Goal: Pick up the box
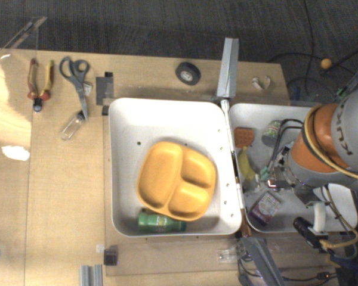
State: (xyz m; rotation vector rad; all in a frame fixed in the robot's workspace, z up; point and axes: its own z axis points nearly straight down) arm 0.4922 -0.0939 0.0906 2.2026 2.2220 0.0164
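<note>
A small dark box (pixel 265 206) with a purple printed face lies tilted near the front left of the right bin (pixel 258 109). The arm's grey wrist with its orange band (pixel 317 140) hangs over the middle of that bin. My gripper (pixel 275 181) sits below the wrist, just above and slightly right of the box as the camera sees it. The gripper's lower part is crowded by cables and the wrist body. I see nothing held between the fingers.
An orange-brown item (pixel 244 137), a yellow-green item (pixel 246 167) and a green-and-white object (pixel 272 129) lie along the right bin's left and back. The left bin (pixel 122 159) holds a yellow divided plate (pixel 176 180) and a green bottle (pixel 160 221). Scissors (pixel 77 82), pliers (pixel 38 82) and a tape roll (pixel 188 72) rest on the bench.
</note>
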